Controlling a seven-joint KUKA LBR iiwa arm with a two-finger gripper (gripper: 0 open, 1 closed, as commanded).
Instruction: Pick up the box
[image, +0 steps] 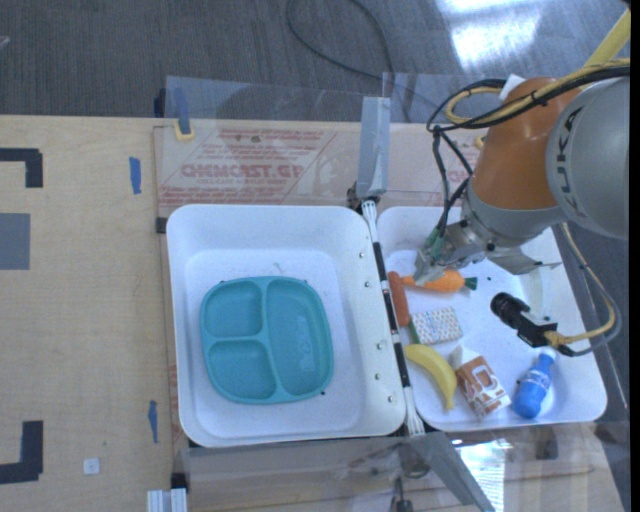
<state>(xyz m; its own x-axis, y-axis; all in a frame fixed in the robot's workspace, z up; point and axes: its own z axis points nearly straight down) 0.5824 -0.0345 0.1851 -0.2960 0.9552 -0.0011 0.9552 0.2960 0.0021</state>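
A small brown and white box (482, 387) lies near the front of the right bin (580, 400), between a banana (433, 368) and a blue bottle (535, 384). My gripper (437, 264) hangs low over the back left part of that bin, right above a short orange carrot (446, 282). It is well behind the box and apart from it. The wrist hides whatever lies directly under the gripper.
A speckled white block (437, 325) lies between the carrot and the banana. A long orange stick (399, 298) rests along the right bin's left wall. The left bin (200, 240) holds a teal divided plate (266, 339).
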